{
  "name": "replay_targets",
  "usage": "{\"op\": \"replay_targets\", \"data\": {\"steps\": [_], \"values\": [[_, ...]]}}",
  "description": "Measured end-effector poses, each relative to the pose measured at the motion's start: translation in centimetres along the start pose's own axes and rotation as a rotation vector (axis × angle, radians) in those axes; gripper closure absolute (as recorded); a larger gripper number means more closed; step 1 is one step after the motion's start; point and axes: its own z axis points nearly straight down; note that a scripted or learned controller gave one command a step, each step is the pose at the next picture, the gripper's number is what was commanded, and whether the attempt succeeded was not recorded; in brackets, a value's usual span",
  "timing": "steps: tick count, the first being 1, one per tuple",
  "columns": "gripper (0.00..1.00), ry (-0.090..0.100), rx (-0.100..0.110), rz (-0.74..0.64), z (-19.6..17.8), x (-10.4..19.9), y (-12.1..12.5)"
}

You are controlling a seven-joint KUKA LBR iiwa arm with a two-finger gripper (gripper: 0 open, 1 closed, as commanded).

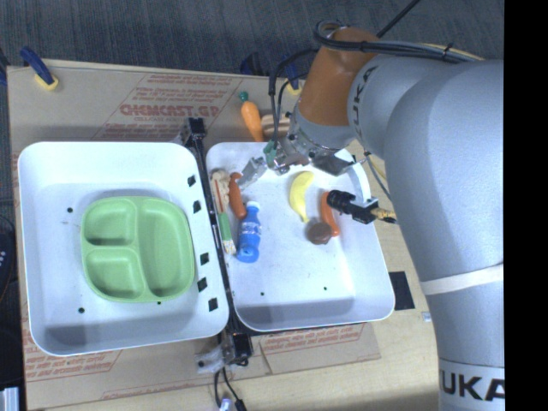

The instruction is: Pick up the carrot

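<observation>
While I hang over the right shallow white plastic bin (342, 302) near its far rim, my gripper (257, 168) has its fingers spread and holds nothing. Outside that rim, on brown cardboard (154, 110), lies the smooth tapered orange carrot (251, 120). My wrist slants left.

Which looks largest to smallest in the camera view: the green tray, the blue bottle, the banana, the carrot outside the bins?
1. green tray, far the largest.
2. blue bottle.
3. banana and carrot: they look about alike, so I do not rank them.
</observation>
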Motion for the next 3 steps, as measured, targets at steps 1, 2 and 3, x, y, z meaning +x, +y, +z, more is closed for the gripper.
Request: {"op": "replay_targets", "data": {"steps": [1, 2, 3], "values": [[1.00, 0.000, 0.002, -0.002, -1.0, 0.0, 0.0], [1.00, -0.003, -0.005, 0.156, -16.4, 3.7, 1.3], [1.00, 0.000, 0.001, 0.240, -9.8, 12.0, 2.4]]}}
